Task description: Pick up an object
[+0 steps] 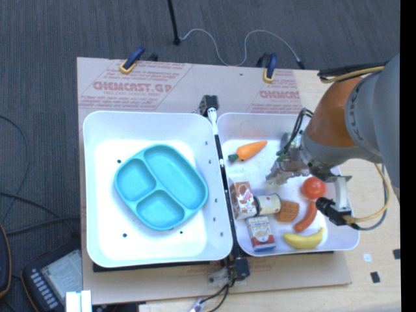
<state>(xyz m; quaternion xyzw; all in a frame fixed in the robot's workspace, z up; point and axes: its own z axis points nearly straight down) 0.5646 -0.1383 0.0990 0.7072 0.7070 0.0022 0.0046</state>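
Note:
The right bin (260,123) holds an orange carrot (250,151), a red tomato (313,187), a reddish sausage (305,217), a yellow banana (303,239), a brown waffle (288,211), a small bottle (268,205) and two cartons (242,199) (260,233). My gripper (284,169) hangs low over the middle of this bin. It is right of the carrot, left of the tomato and just above the bottle. I see nothing held in it.
The left bin (91,174) holds a blue divided plate (160,186). Two clamps (132,58) (269,68) sit on the board's far edge. The grey arm with its orange band (338,119) covers the right bin's far right corner.

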